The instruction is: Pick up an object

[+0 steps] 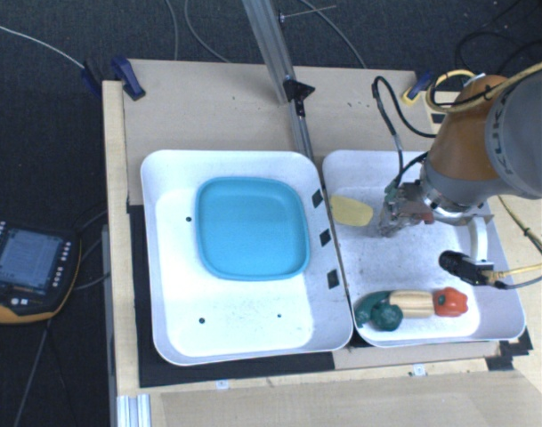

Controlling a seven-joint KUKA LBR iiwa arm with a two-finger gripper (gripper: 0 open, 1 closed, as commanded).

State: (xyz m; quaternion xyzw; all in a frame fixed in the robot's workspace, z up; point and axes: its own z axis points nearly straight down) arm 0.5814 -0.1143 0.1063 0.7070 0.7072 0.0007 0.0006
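Note:
My gripper (391,221) hangs low in the right bin (377,256), just right of a pale yellow flat piece (351,210) that lies near the bin's left wall. The gripper's tip is close beside that piece; nothing shows between its fingers. Along the bin's front edge lie a dark green lumpy object (378,312), a tan cylinder (411,303) and a red tomato-like object (449,302), side by side and touching.
The left bin (168,265) holds a light blue square plate (252,228). A metal pole (271,34) slants in from the top toward the gap between the bins. Cables trail behind the bench.

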